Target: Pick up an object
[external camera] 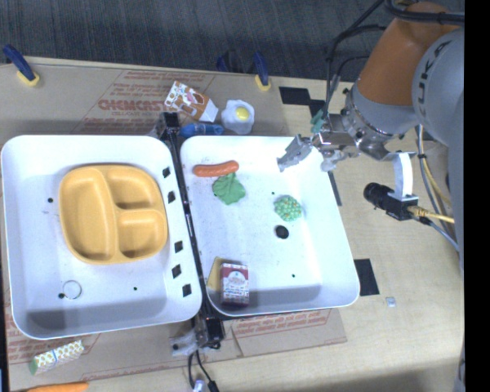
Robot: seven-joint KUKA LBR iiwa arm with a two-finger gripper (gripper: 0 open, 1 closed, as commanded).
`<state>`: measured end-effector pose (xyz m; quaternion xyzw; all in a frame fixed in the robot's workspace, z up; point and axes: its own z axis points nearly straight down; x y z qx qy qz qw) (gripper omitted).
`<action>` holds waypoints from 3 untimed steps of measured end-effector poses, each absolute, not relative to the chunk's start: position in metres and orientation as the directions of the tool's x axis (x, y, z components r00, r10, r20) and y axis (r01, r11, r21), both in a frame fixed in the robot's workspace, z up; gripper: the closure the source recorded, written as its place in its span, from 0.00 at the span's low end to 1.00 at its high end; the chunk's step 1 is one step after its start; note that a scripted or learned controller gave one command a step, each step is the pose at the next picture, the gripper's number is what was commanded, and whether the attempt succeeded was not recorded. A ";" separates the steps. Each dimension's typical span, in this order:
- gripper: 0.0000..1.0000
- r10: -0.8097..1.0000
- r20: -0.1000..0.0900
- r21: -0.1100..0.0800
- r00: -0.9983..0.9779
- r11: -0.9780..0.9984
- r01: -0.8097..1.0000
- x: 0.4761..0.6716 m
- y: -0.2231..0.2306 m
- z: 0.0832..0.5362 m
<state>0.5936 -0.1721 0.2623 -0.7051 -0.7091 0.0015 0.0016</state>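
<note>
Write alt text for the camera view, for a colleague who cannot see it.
The gripper hangs over the top right corner of the right bin, which holds a sausage, a green leaf, a green ball and a red box. The left bin holds a yellow tray.

2 white bins (327, 243), 1 yellow tray (112, 212), 1 sausage (216, 168)

Right bin (331, 243) — sausage (216, 168), leaf (229, 189), peas (288, 208), box (234, 282).
</note>
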 end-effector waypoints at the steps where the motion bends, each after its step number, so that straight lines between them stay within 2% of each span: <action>1: 0.00 1.000 0.000 -0.005 0.006 -0.006 1.000 0.604 -0.154 0.091; 2: 0.00 1.000 0.001 -0.003 -0.015 0.015 1.000 0.642 -0.095 0.092; 3: 1.00 1.000 0.001 -0.006 -0.018 0.018 1.000 0.642 -0.095 0.102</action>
